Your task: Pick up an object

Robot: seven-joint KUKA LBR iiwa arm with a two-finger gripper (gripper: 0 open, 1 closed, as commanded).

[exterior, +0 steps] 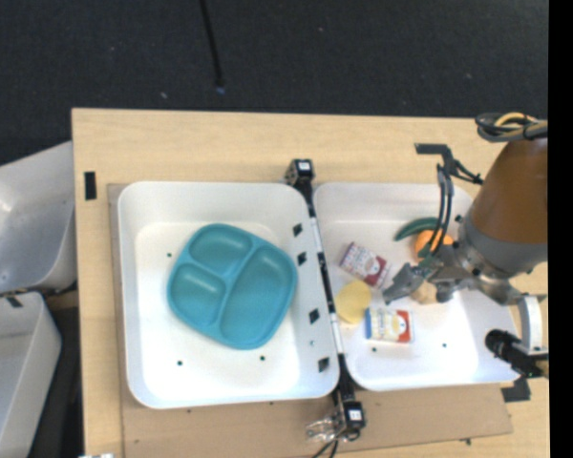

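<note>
From the camera view, the end effector [408, 281] hangs low in the right bin [458, 375], fingers seemingly apart and holding nothing. It is poised among candidates for picking: yellow piece [353, 301], red-and-white packet [363, 261], small carton [390, 326]. A teal divided plate [232, 285] occupies the left bin [143, 351].

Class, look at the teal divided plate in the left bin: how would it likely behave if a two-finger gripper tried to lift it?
The teal plate looks rigid, probably light plastic. Lying flat and wide, it likely offers only its thin rim to pinch, and may tilt or slip.
</note>
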